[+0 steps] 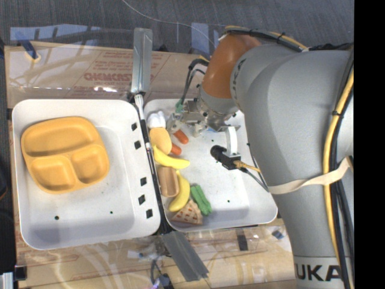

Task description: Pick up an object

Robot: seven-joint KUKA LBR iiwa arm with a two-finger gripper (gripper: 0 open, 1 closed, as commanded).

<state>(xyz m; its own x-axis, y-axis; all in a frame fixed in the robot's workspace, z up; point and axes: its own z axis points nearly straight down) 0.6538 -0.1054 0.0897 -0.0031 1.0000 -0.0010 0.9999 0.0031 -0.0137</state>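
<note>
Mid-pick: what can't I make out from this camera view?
- Right bin: its right side is covered by the arm.
- White object at the bin's far left corner: too small and washed out to identify.
- Tan object by the left wall: partly under a banana, so its shape is unclear.
- Tool: blurred, and it hides whatever lies beneath.

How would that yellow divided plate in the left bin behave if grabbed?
The yellow divided plate looks like moulded plastic, so it is probably stiff and light. Lying flat and wide, it would likely slide, not tip. Its smooth rim may slip.
</note>
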